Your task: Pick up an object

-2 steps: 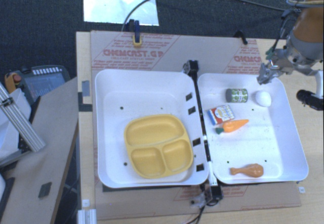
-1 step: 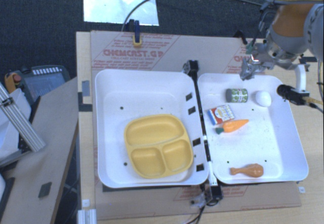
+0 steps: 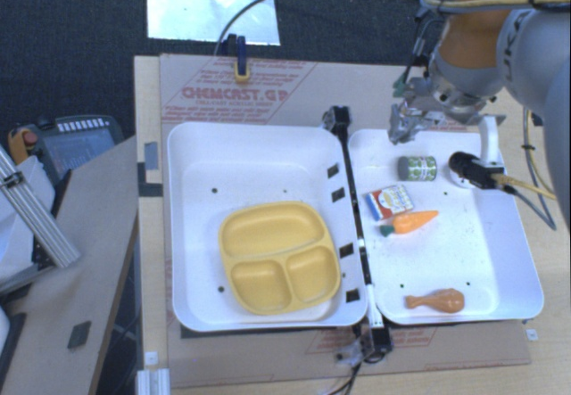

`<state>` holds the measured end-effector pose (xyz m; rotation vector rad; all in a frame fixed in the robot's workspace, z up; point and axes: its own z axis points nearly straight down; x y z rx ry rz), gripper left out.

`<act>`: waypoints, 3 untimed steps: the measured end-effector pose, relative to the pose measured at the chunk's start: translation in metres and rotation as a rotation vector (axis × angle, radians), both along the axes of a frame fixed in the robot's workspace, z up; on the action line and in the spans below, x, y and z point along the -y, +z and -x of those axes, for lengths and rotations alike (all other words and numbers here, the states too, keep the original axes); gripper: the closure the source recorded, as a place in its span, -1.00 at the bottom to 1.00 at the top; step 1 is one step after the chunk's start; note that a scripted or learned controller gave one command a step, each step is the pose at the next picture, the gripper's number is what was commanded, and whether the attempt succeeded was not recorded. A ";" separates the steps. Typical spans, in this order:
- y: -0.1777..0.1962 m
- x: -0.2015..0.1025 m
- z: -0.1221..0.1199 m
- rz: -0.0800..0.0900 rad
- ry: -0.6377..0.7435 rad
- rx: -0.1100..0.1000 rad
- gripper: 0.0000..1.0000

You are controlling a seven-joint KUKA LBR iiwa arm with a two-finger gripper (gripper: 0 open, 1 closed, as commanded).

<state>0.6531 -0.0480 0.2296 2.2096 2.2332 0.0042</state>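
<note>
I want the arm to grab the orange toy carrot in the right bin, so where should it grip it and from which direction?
Grip the orange toy carrot across its thick middle, just right of the green leafy end, coming straight down from above. It lies flat and nearly sideways in the right white bin, tapering rightward, so the fingers should close across its width. The red and white packet sits close on its upper left, so keep clear of that.
</note>
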 end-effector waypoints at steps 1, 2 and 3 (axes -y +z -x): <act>0.009 -0.054 -0.006 0.000 -0.001 0.001 1.00; 0.014 -0.101 -0.003 0.001 -0.002 0.000 1.00; 0.000 -0.148 0.002 0.000 -0.002 -0.001 1.00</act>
